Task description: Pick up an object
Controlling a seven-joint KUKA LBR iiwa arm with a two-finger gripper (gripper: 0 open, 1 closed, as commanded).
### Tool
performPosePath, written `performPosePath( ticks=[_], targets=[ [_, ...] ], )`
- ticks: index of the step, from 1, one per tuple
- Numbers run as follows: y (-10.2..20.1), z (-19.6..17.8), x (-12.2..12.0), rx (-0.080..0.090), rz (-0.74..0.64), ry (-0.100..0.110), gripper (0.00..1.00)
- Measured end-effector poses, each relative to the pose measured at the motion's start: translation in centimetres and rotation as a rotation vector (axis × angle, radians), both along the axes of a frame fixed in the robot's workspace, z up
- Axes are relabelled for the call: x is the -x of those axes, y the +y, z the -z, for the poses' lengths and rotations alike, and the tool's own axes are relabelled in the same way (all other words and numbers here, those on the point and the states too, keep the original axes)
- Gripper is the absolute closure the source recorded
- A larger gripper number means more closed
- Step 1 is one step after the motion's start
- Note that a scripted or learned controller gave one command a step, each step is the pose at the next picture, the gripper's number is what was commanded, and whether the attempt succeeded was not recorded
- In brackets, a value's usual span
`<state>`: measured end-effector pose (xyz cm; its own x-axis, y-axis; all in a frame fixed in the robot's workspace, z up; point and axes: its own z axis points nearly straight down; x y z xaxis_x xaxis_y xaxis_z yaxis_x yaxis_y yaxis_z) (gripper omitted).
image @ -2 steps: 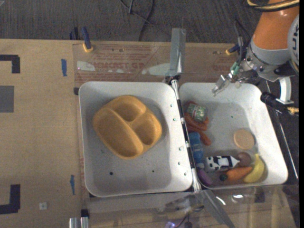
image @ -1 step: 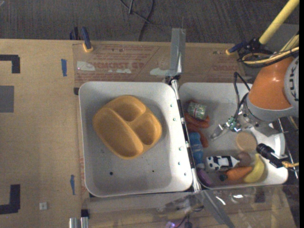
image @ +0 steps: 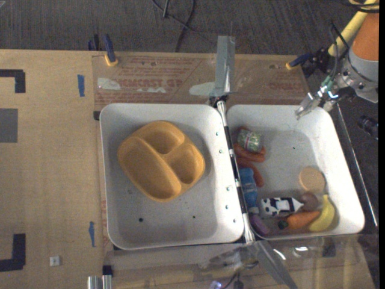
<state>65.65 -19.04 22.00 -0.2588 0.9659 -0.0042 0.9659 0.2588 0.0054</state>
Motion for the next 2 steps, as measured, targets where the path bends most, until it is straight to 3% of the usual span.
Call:
performPosePath(
  ticks=[1,2],
  targets=[
    [8.7,12.6,5.6,-0.002,-0.057,0.002,0.0],
    [7.5,13.9,1.9,-0.006,0.504,0.084,0.0]
  ],
)
